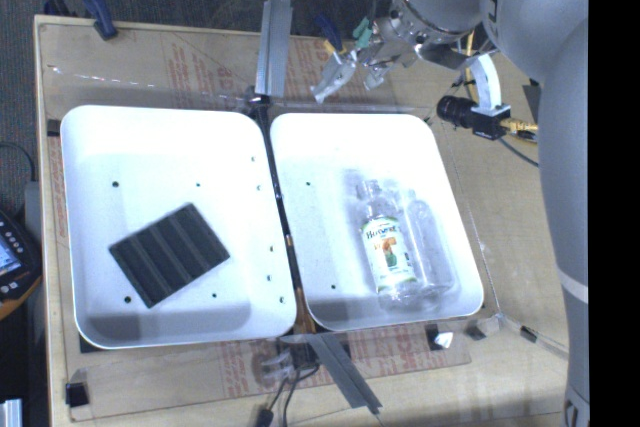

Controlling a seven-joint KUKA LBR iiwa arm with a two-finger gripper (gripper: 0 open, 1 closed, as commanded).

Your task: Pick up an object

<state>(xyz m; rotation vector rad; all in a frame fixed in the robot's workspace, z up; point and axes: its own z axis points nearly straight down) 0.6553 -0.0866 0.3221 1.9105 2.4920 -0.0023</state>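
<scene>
- Clear plastic bottle (392, 240) lies on its side in the right bin (320, 215), long axis running near to far, label up
- Ribbed black slab (168, 253) lies flat and skewed in the left bin (90, 145)
- Gripper (350, 70) hovers beyond the bins' far edge, fingers apart, holding nothing
- Wooden bench (150, 50), dark floor behind

pad (169, 254) in left bin (90, 130) | bottles (398, 240) in right bin (320, 140)
</scene>
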